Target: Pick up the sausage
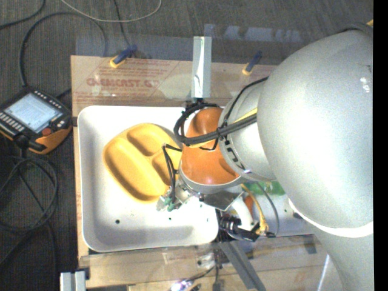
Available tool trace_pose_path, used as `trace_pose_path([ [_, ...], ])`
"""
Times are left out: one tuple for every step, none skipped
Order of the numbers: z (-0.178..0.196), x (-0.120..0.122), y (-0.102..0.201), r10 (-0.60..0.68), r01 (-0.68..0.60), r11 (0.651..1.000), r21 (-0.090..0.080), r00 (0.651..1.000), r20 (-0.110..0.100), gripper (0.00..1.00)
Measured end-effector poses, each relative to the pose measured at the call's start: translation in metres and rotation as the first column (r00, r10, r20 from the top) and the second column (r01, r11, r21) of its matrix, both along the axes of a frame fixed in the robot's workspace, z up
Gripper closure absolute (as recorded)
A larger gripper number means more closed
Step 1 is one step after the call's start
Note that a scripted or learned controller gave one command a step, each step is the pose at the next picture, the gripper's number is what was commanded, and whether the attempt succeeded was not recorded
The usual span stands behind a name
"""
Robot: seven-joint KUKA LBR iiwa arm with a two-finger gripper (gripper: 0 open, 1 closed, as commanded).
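Observation:
My gripper (167,202) hangs low over the left white bin (97,223), just off the near right edge of a yellow divided plate (136,159). Its tip is small and partly under the orange wrist band (206,156). Something small and greenish sits right at the tip, too blurred to name. The grey arm covers most of the right bin (285,226).
A green object (271,188) peeks out under the arm in the right bin. The yellow plate fills the left bin's middle, with bare white floor along its near and left sides. A teach pendant (33,119) lies on the floor to the left.

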State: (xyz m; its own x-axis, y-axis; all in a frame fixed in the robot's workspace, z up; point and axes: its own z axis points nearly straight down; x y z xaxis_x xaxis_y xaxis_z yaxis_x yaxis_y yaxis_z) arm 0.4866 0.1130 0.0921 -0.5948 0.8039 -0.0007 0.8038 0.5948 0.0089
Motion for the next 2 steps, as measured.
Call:
trace_pose_path([
  [-0.002,0.021,0.015,0.254,-0.254,0.967,-0.013,0.966,-0.044,1.00],
  [0.009,-0.003,0.007,0.085,-0.085,0.996,-0.004,0.996,-0.008,1.00],
])
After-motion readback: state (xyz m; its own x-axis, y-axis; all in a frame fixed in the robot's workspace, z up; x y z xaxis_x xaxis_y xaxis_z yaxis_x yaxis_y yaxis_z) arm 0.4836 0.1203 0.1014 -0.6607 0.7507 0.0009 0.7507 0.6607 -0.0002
